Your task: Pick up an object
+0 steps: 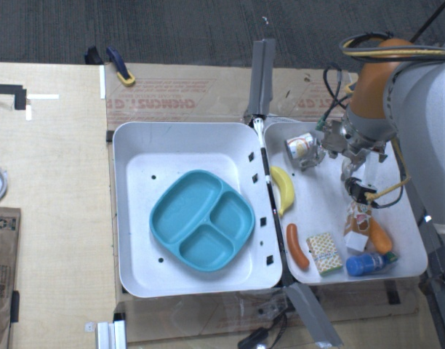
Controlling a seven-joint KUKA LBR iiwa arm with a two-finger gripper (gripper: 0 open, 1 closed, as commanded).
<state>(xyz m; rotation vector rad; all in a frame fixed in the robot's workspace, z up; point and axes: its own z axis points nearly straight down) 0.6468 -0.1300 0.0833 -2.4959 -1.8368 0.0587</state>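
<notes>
In the right bin (321,208), a small silver can (298,147) lies at the far left corner. My gripper (314,154) is right beside it on its right, touching or nearly touching it, below the orange-banded wrist (371,86). Along the bin's left wall lies a yellow banana (283,189), with a red sausage (297,246) nearer the front. A small patterned box (324,253) lies next to the sausage. At the front right are a blue bottle (364,265), an orange item (381,239) and a small carton (358,227).
The left bin (128,195) holds a blue divided plate (201,220). A grey post (262,75) rises behind the wall that the two bins share. Black cables (364,189) hang from the wrist over the right bin. A yellow-and-blue clamp (121,67) lies on the bench behind.
</notes>
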